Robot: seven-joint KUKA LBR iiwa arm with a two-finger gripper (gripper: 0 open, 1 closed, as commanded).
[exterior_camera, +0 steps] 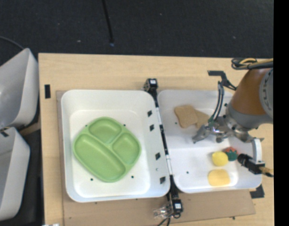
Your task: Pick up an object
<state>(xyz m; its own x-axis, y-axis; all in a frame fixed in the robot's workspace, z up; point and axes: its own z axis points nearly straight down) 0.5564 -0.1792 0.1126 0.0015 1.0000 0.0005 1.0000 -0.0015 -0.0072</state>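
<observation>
Two shallow white bins are seen from above on a wooden tabletop (135, 72), side by side. The left bin (67, 126) holds a green divided plate (107, 147), lying flat near its middle. In the right bin (182, 178), a tan, flat piece like a slice of bread (189, 116) lies toward the far edge, and two yellow objects lie toward the near right corner: a rounder one (220, 158) with a small red and green item (231, 153) touching it, and a flatter one (219, 177) just nearer the bin's near edge.

The grey arm's gripper (208, 133) is lowered into the right bin, just beside the tan piece's near right corner. Whether its fingers are apart or together cannot be told, and nothing is seen held between them.

The risk is judged to lie in the tan piece: being flat and thin, it could be slid away toward the far edge or the bin's dividing wall instead of being gripped, and the gripper could come up with nothing in it
</observation>
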